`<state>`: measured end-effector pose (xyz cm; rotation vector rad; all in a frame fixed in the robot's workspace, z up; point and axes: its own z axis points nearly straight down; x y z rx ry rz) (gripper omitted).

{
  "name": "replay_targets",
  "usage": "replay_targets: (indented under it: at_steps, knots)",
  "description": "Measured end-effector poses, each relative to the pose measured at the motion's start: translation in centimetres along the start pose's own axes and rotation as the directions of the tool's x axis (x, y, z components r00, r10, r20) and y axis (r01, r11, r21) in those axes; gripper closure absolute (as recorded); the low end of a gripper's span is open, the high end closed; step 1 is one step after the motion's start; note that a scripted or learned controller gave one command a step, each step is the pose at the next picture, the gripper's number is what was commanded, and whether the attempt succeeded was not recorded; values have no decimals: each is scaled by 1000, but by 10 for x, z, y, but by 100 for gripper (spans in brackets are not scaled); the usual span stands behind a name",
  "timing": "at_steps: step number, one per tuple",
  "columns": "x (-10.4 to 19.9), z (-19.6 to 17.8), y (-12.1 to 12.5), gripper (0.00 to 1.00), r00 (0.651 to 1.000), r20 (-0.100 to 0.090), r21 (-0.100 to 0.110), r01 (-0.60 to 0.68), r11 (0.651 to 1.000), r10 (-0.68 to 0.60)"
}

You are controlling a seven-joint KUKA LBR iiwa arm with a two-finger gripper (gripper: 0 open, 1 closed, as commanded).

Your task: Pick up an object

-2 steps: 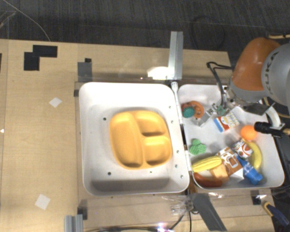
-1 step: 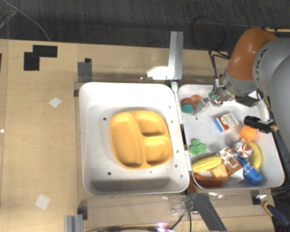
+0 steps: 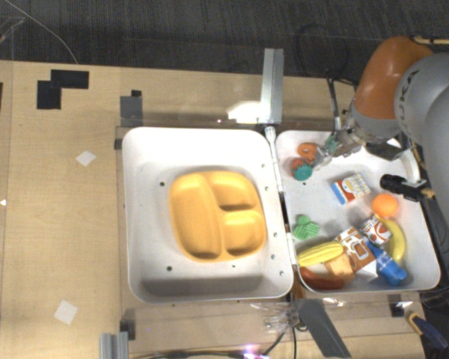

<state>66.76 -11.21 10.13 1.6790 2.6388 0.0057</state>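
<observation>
Wooden bench (image 3: pixel 52 223) carries two white bins; the left bin (image 3: pixel 142 200) holds a yellow tray (image 3: pixel 217 214), the right bin (image 3: pixel 426 268) small toys. The gripper (image 3: pixel 331 149) hovers beside an orange-and-teal toy (image 3: pixel 305 160); whether it is spread or closed I cannot tell. Best to centre over that toy before descending.

Pale wooden bench (image 3: pixel 52 223) under a dark, perhaps carpeted floor strip (image 3: pixel 172 13).

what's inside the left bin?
The left bin holds one yellow divided tray, lying flat near its middle. Whatever sits under the tray is covered; bare bin floor shows around it.
</observation>
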Motion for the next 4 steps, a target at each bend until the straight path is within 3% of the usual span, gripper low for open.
replay_targets:
  at_steps: [1, 2, 3, 4]
  knots:
    - [44, -90, 27, 100, 990, -3, -4, 141, 990, -141]
    - [55, 9, -100, 100, 996, -3, 0, 90, 996, -90]
    - [82, -51, -152, 100, 990, -6, 6, -143, 990, 143]
    - [11, -168, -167, 100, 941, -1, 3, -338, 941, 338]
